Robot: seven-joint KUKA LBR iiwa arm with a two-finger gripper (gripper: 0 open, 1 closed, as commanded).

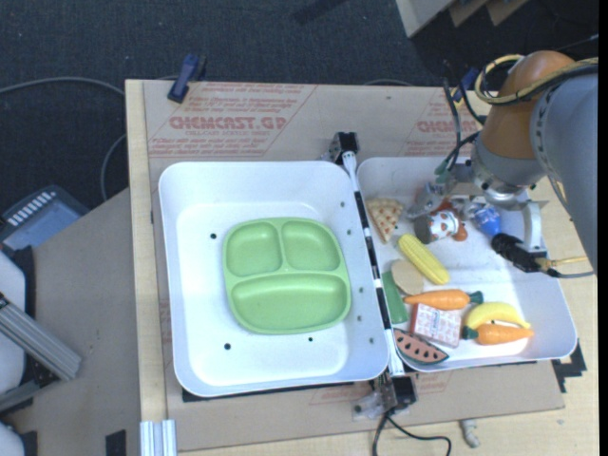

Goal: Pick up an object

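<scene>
A small red-and-white toy (pixel 443 224) lies in the far part of the right bin (pixel 560 323), directly beneath the robot's hand (pixel 446 207). It looks to be the thing the hand is reaching for, though what the toy is meant to be is too small to tell. Whether the hand is open, closed or gripping the toy cannot be made out: the wrist hardware covers it from above.

Just near of the toy, a yellow corn cob (pixel 423 258) lies slantwise, its long axis running from far-left to near-right. To the left of the toy sits a pizza slice (pixel 385 218), close to the divide between the bins. Further toward the near edge are a carrot (pixel 440 300), a banana (pixel 496 314), a small patterned box (pixel 436 325) and a watermelon slice (pixel 419 348), packed close together.

The grey arm (pixel 560 122) with its orange band comes in from the right and bends down over the far end of this bin.

The left bin (pixel 190 350) holds a green divided plate (pixel 285 275), well apart from the hand. Both bins rest on a tabletop (pixel 237 122) lined with printed cardboard.
</scene>
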